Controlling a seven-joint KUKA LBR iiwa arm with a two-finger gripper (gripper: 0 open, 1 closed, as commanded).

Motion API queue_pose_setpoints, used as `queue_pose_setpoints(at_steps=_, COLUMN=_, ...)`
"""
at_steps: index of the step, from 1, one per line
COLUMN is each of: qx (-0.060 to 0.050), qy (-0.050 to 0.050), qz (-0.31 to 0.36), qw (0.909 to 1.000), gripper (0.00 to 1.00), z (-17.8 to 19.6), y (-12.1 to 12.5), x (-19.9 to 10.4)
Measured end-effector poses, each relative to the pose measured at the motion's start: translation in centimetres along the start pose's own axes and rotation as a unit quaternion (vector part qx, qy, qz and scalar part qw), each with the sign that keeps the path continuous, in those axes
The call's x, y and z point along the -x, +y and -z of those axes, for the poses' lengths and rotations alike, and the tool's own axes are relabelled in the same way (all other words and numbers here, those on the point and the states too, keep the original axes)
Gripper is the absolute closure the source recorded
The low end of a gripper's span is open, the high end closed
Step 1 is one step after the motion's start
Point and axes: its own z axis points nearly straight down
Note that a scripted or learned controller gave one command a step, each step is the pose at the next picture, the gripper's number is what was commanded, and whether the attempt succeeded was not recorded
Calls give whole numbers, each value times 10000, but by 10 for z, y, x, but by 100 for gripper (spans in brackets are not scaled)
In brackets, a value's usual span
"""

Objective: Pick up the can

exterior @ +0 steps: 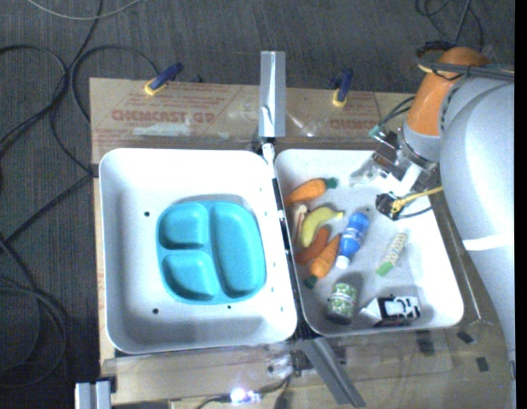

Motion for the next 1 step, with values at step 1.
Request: queue_pose_setpoints(at_steps=1, qx=-23, qy=112, qz=-1166, qw=9931, gripper=0, z=-8, y=5, x=14)
